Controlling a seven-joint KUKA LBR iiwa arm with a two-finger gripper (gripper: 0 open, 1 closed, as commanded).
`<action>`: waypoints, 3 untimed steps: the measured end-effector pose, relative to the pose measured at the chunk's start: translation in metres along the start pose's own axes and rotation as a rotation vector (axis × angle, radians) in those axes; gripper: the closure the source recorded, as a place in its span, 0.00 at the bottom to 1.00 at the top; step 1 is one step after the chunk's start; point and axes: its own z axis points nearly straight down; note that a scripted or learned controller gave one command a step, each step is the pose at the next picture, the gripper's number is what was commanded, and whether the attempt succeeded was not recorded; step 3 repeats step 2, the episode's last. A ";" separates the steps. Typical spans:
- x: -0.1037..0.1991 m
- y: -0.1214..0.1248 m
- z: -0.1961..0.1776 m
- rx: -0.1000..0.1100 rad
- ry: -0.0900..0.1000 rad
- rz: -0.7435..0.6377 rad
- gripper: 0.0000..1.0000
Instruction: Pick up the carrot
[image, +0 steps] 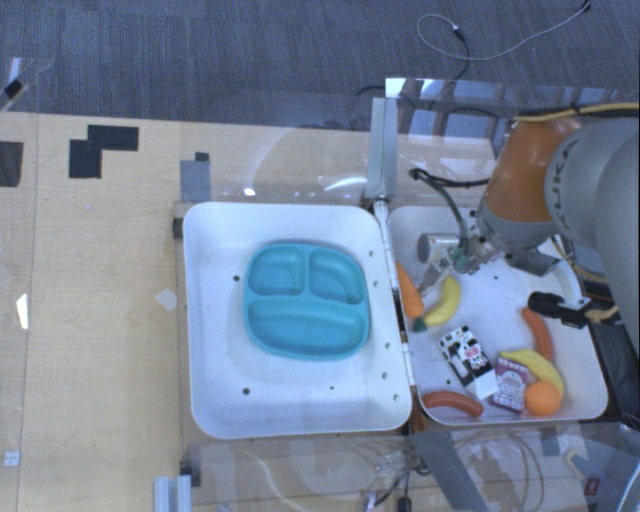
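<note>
The carrot (406, 291) is orange with a green tip at its near end. It lies along the left wall of the right bin (590, 400), pointing toward the back. My gripper (436, 266) hangs just right of the carrot's upper half, above the small yellow banana (446, 300) that lies beside it. Nothing shows held in the gripper. The grey arm with its orange band (525, 175) reaches in from the right and covers the bin's back right corner.
The left bin (215, 400) holds a blue divided plate (305, 300). In the right bin lie a black-and-white box (462, 353), a sausage (452, 403), a red packet (511, 385), a second banana (537, 365), an orange (543, 399) and a red sausage (540, 333).
</note>
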 end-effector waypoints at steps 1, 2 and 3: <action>-0.007 0.010 0.002 0.021 0.016 0.038 0.00; -0.018 0.016 -0.039 -0.014 -0.001 0.045 0.00; -0.018 0.016 -0.039 -0.014 -0.001 0.045 0.00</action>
